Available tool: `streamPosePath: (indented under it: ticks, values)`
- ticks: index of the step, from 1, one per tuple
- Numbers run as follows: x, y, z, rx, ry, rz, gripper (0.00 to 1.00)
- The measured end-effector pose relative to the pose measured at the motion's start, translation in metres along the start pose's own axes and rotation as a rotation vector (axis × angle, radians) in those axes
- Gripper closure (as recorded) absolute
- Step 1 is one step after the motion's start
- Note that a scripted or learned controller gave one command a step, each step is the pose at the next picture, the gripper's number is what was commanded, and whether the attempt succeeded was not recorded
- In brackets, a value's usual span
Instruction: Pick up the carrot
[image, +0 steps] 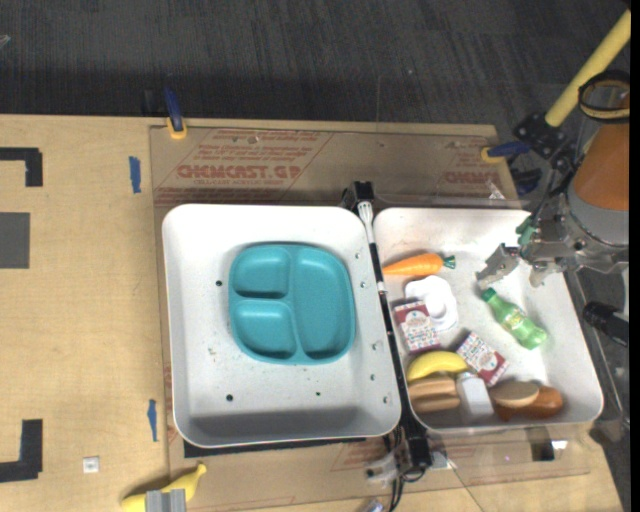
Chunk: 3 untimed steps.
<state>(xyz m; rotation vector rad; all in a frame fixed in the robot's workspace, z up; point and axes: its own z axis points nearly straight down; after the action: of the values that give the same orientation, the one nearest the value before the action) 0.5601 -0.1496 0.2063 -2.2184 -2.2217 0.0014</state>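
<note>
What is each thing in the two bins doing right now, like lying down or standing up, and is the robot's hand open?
carrot: lying flat in the right bin, untouched.
gripper: open, above the right bin, holding nothing.
green bottle: lying on its side.
banana: lying flat, resting against the hot dog.
hot dog: lying flat.
teal plate: right side up in the left bin, nothing on it.

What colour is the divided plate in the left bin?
Teal plate, plain, seen in the camera view.
</note>
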Motion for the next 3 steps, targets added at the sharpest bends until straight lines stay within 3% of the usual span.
streamPosePath:
  ticks: [1, 2, 3]
  values:
    - [0.017, 0.066, 0.009, -0.005, -0.001, 0.368, 0.00]
    - [0.002, 0.105, 0.111, 0.009, -0.001, 0.304, 0.00]
    - [0.057, 0.093, 0.118, -0.005, 0.000, 0.297, 0.00]
